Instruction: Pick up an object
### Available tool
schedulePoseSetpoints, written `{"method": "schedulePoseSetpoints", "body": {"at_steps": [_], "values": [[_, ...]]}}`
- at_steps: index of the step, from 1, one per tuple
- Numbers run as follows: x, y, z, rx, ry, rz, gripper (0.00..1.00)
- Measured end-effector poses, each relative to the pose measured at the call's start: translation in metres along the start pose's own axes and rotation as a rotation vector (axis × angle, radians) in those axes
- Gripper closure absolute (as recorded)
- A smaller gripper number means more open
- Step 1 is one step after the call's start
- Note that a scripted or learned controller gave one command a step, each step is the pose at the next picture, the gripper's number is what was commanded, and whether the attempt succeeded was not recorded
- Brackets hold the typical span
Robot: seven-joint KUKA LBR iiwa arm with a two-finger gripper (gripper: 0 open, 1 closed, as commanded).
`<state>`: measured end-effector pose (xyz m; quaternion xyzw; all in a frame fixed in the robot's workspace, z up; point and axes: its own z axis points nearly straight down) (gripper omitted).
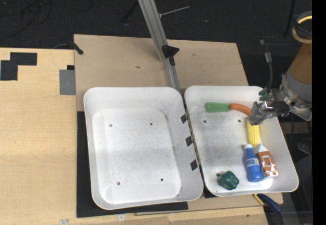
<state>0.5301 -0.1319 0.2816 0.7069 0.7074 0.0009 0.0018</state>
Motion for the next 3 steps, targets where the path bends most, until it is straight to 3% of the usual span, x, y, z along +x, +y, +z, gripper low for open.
{"method": "schedulePoseSetpoints", "body": {"at_steps": [1,3], "values": [[0.049,0.007,0.0,0.005,0.003,-0.004,1.0],[0.143,0.033,0.037,0.01,0.003,-0.003,1.0]]}}
